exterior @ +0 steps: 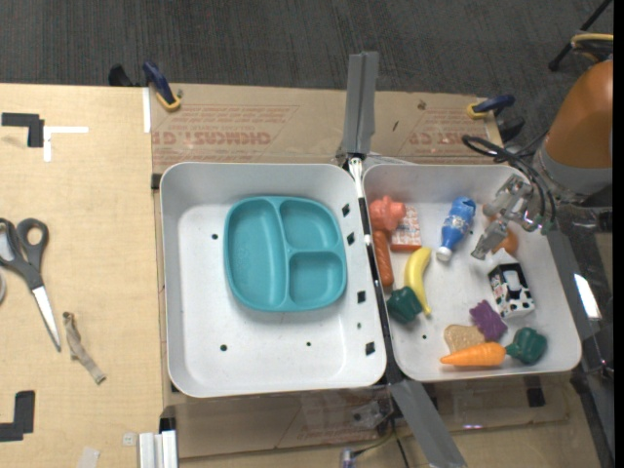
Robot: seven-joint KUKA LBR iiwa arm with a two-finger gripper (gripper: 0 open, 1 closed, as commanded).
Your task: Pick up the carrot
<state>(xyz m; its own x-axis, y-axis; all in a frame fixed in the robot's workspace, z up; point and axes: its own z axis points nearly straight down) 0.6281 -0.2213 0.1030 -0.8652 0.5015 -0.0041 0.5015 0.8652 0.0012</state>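
The claw [497, 227] hangs over the upper right part of the right bin [561, 271], its metal fingers pointing down and to the left; whether they stand wide or narrow I cannot tell from this slant, and nothing shows between them.

The carrot [475, 356] lies low in that same bin, at about six o'clock from the claw and well apart from it. Its long axis runs nearly three to nine o'clock, the pointed tip toward nine, the thick end toward three. A dark green piece [526, 344] touches the thick end, a slice of bread [462, 337] sits just at its twelve o'clock, and a purple block [487, 319] lies a little beyond. So the coming move, as I judge it, is a travel toward six o'clock with the fingers closing across the short axis.

Further out the bin also holds a banana [418, 268], a blue bottle [454, 225] and a black-and-white carton [510, 292]. The left bin [195, 359] holds a teal divided plate [286, 253], its compartments bare.
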